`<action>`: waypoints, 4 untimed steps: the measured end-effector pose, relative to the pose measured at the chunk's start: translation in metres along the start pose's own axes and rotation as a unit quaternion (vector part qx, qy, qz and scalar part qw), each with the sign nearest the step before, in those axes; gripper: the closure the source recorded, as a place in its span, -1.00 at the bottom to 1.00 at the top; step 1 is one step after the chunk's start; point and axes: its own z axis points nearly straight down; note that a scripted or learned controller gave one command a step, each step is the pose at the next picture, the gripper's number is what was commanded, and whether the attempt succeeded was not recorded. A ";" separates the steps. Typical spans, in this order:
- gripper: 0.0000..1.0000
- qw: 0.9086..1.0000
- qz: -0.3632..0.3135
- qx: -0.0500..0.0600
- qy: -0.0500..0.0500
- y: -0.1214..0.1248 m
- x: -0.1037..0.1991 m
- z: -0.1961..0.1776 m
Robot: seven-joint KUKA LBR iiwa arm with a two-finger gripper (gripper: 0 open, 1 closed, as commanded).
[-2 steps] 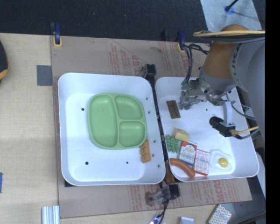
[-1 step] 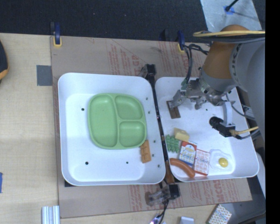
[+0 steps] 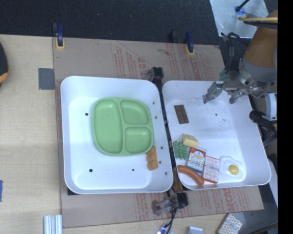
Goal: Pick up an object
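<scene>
Left bin [image 3: 78,130] carries a green divided plate [image 3: 122,126] and an orange wafer [image 3: 152,158]; right bin [image 3: 254,145] carries a brown bar [image 3: 181,113] and a tight cluster at its near edge: cheese wedge [image 3: 189,141], sausage [image 3: 191,175], red-and-white packets [image 3: 204,163], fried egg [image 3: 232,169]. Gripper [image 3: 223,95] hangs above the far part of this bin, jaws spread, nothing held. Risk: crowding could cause a pinch on two items or a slip; the cardboard's red lettering and the packets' print are illegible
</scene>
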 end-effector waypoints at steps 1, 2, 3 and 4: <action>-1.00 1.000 -0.002 0.009 0.004 -0.076 0.056 0.037; -1.00 1.000 -0.004 0.003 0.002 -0.031 0.068 0.086; -1.00 1.000 -0.004 0.001 0.002 0.003 0.050 0.082; 1.00 1.000 -0.006 0.003 0.002 0.002 0.050 0.072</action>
